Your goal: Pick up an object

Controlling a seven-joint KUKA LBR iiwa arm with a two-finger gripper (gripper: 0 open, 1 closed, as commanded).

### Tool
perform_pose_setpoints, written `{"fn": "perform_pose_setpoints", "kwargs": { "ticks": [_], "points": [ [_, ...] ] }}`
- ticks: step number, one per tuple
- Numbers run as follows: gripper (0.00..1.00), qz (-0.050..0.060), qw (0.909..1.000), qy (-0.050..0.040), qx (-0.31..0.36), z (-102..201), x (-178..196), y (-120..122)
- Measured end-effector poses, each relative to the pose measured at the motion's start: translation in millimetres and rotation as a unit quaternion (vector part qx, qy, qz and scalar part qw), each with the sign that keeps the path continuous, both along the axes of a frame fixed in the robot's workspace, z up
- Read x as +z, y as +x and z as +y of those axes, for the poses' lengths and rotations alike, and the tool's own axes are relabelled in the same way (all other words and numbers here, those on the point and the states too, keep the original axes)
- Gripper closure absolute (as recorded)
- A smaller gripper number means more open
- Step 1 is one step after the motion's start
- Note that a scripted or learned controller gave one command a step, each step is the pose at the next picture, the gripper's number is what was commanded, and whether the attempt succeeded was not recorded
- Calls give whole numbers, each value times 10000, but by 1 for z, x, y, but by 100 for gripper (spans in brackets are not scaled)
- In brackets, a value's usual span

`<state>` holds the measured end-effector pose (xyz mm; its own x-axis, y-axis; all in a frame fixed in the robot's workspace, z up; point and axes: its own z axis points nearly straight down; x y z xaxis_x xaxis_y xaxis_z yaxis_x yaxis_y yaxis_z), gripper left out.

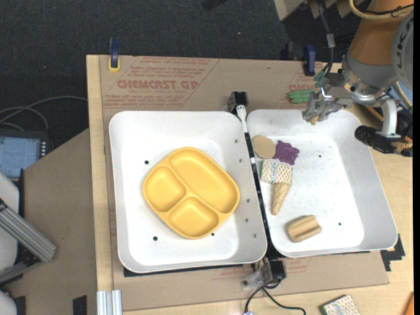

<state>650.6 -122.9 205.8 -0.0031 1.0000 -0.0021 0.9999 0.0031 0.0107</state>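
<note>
Objects: cluster along right bin's (367,195) left wall, tan block (302,228) near its front edge, likely loose for grasping | gripper (319,108): over right bin's far edge, fingers state cannot tell, nothing seen held | left bin (131,143): yellow tray (190,191)

We are counting two white bins (125,176) (367,195), one yellow divided plate (190,192) and four small objects (281,176).
</note>
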Motion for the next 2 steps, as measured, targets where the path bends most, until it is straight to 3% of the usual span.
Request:
{"fn": "perform_pose_setpoints", "kwargs": {
  "ticks": [1, 2],
  "points": [
    [100, 41, 10000, 12, 2, 40, 23, -12],
    [100, 74, 10000, 10, -23, 9, -20, -15]
  ]
}}
